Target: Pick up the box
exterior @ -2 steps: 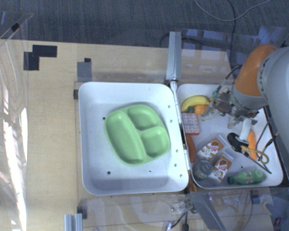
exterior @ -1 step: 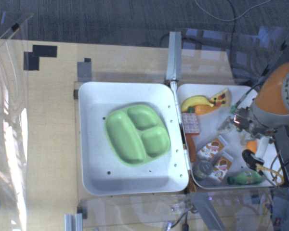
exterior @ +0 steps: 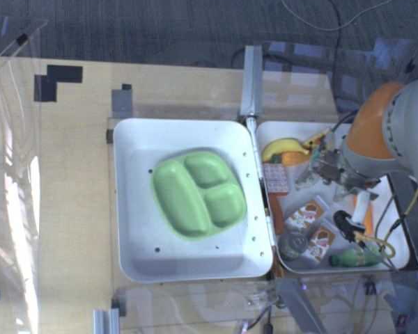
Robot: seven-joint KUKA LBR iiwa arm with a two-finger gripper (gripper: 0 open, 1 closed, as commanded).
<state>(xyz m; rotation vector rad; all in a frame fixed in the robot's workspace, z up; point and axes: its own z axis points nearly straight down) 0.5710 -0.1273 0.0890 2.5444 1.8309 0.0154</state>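
Reaching in from the right, the arm (exterior: 397, 131) is hanging over the far half of the right bin (exterior: 403, 256), its orange band showing above the wrist. The left bin (exterior: 136, 256) is holding a green tray (exterior: 198, 193) with three wells. At the arm's tip the gripper (exterior: 327, 167) is pointing left and down into the clutter; whether it is spread or pressed together I cannot tell from where I am standing, and nothing is showing in its grasp.

The box (exterior: 306, 216), small and printed, is lying flat near the middle of the right bin, just nearer and slightly left of the gripper, its long axis running on a slant from near left to far right. A second one (exterior: 322, 239) is lying just nearer still. A banana (exterior: 285, 147) and an orange (exterior: 295, 158) are sitting to the gripper's left, a card (exterior: 276, 179) beside them, a can (exterior: 293, 244) and a green bottle (exterior: 352, 257) along the near edge.

My guess is the gripper is needing to come nearer and drop onto the box.
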